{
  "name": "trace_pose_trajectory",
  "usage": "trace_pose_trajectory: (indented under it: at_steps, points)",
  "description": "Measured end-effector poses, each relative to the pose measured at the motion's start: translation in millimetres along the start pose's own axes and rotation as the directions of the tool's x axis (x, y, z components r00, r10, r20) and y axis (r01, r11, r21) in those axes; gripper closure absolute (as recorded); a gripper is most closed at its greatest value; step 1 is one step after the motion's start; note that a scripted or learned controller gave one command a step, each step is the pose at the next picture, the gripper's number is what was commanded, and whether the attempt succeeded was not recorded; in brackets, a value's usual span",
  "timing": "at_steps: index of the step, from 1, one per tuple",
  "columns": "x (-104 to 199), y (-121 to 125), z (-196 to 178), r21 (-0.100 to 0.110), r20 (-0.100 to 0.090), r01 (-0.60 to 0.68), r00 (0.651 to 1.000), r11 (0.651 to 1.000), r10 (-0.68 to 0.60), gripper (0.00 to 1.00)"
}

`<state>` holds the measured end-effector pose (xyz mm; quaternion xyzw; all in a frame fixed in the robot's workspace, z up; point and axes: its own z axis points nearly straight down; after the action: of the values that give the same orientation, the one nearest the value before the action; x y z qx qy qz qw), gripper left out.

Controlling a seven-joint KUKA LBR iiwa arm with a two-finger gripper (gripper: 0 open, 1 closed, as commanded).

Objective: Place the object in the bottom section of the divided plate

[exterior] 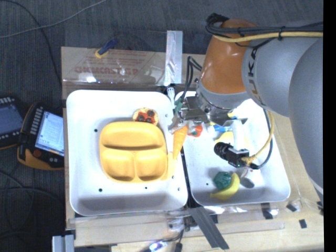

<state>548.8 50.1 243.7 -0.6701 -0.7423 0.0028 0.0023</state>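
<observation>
The arm (pixel 262 56) reaches in from the right and hangs over the far end of the seam between the two bins; the left bin (pixel 84 193) bears the yellow divided plate (pixel 134 151), and the right bin (pixel 275 185) holds the loose toys. The gripper (pixel 184 115) sits above the seam, just right of the plate's far right corner. The step in hand looks like carrying the orange carrot-shaped object (pixel 178 139) across to the plate; whether the gripper is clamped on it or merely above it I cannot tell, as the wrist hides the contact.

To do this well, the arm should lift enough for the object's lower tip to clear the left bin's wall and the plate's raised rim; then travel left and toward the near side, since the plate shows one wide section at the far side and two smaller ones at the near side; the release should come low over a near section, well inside its ridge, so that the long piece does not bridge a divider or roll out. The small round toy (pixel 145 115) touching the plate's far rim lies off that path.

The object is slim, tapered and orange, paler toward the top; it stands nearly upright with its tip down, along the seam, just beside the plate's right edge, its upper end directly under the gripper.
</observation>
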Motion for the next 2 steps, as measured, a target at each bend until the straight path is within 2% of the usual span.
trace_pose_trajectory:
  at_steps: [1,2]
  points:
    - [10.3,2.5,10.7,0.001,0.004,0.113,0.994,0.994,-0.113,1.0]
    - [10.3,2.6,10.6,0.001,0.004,0.113,0.994,0.994,-0.113,0.0]
